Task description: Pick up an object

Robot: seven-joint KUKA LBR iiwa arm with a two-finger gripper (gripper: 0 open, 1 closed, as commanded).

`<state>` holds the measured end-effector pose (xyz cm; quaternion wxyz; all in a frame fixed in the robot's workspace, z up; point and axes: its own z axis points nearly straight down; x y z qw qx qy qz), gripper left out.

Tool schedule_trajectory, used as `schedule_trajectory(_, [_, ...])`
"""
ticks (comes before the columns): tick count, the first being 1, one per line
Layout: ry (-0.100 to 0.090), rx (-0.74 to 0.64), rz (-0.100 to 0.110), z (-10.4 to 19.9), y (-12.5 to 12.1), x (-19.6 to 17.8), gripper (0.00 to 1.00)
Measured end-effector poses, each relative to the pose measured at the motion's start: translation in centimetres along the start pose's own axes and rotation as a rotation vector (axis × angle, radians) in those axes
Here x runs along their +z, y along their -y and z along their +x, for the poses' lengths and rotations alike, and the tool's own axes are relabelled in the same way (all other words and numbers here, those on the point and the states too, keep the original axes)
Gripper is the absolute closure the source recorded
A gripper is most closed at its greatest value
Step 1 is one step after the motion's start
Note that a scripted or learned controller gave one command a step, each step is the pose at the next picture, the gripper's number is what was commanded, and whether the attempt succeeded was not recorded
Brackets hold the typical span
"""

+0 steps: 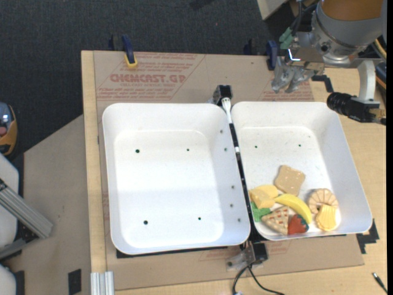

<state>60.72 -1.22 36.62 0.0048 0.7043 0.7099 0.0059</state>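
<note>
Two White Bins, Toy Food Heaped in the Right One

Red lettering reading "CHEMCAST G P" runs across the brown board [153, 72] behind the left bin [120, 165]. Across the divider, the right bin [288, 125] holds toy food in its near corner: cracker [289, 179], banana [295, 206], pizza slice [277, 218]. Farther right, the gripper [291, 82] hangs above the board behind that bin, grasping nothing; whether it is clenched cannot be told.

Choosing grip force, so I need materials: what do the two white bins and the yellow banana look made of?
The two shallow white bins look like thin moulded plastic: smooth, satin, rounded rims. The small yellow banana seems a glossy plastic toy, evenly coloured; foam or rubber is possible.
</note>
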Motion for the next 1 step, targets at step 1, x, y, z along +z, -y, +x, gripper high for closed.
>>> schedule_trajectory(1, [0.001, 0.007, 0.022, 0.22, -1.8, 6.57, 1.0])
